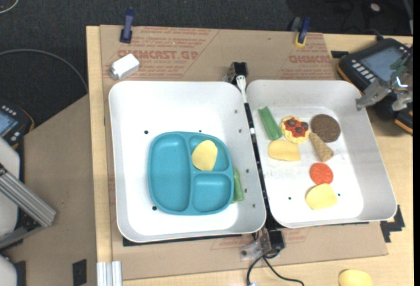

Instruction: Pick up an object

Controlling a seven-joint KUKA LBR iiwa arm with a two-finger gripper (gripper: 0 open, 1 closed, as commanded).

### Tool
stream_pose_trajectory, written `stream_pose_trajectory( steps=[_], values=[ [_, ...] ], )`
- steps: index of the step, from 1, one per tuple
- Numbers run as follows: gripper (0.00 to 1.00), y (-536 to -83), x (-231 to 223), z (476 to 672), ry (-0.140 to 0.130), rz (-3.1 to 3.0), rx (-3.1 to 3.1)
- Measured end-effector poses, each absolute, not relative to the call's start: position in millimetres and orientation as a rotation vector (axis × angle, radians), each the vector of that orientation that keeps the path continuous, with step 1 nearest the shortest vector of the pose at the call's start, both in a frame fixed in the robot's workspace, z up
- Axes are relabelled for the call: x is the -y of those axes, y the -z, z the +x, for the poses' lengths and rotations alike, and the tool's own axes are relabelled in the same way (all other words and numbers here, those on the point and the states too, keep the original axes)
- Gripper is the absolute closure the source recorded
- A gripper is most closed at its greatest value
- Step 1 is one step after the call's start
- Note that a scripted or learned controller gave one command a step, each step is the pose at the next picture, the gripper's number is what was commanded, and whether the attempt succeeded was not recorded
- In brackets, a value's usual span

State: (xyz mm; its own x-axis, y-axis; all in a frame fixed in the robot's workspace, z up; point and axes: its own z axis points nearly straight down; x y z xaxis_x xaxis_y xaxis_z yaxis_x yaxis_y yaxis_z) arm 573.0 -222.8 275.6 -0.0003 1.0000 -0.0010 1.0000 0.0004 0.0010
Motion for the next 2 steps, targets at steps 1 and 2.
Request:
stream_pose_trajectory(
  steps=[1, 2],
  values=[
    [0.00, -455.1, 225.2, 547.8, -0.013, 2.205, -2.207],
    [0.00, -497.9, 189.0, 486.0, -0.008, 2.211, -2.218]
  ],
)
